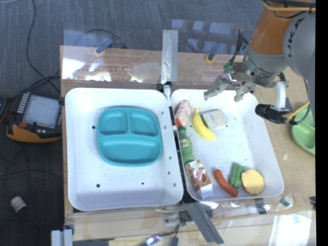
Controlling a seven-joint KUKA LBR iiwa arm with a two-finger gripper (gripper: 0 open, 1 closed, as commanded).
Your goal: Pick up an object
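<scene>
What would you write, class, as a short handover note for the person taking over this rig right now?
Gripper: open, holding nothing, poised over the far edge of the right white bin.
Right bin: yellow banana, small speckled block, green bottle, red-labelled carton, orange-red sausage, green vegetable piece, round yellow piece.
Left white bin: teal divided plastic tray.
Done: nothing picked up yet.
Left: lower onto one object, close, lift.

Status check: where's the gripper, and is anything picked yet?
Two-finger gripper open, nothing between its fingers, above right white bin's far edge. Nearest items: yellow toy banana, small speckled packet. Nothing blocking.
</scene>
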